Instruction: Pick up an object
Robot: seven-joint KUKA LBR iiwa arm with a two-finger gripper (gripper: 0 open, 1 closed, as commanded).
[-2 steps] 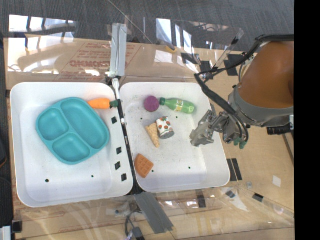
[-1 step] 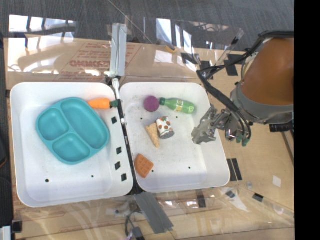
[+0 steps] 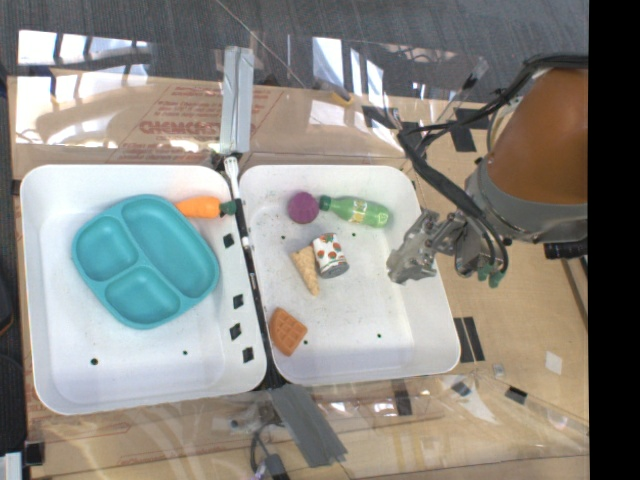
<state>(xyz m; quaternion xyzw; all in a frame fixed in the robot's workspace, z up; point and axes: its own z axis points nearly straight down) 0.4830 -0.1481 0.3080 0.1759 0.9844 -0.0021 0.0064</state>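
Grey metal gripper (image 3: 412, 258) hung over the right-hand part of the right bin (image 3: 432, 318), reaching in from the arm (image 3: 540, 148) with its orange band. Whether the jaws stood apart or together could not be told from this slant; nothing was seen between them.

Nearest the jaws, just to their left, lay a small can (image 3: 330, 256) with red spots, on its side on the bin floor. Touching the can on its far side from the jaws was a tan cone-shaped piece (image 3: 307, 268). Above and left of the jaws, near but apart from them, lay a green bottle (image 3: 356, 210) on its side, and just beyond its cap end a purple ball (image 3: 303, 207). Below and well left of the jaws, near the bin's left wall, sat an orange waffle-like square (image 3: 288, 331).

Farther left still, well apart from the jaws, the left bin (image 3: 50, 368) held a teal divided plate (image 3: 145, 260). An orange carrot-like piece (image 3: 199, 207) lay at the plate's upper right edge, close to the wall between the bins.
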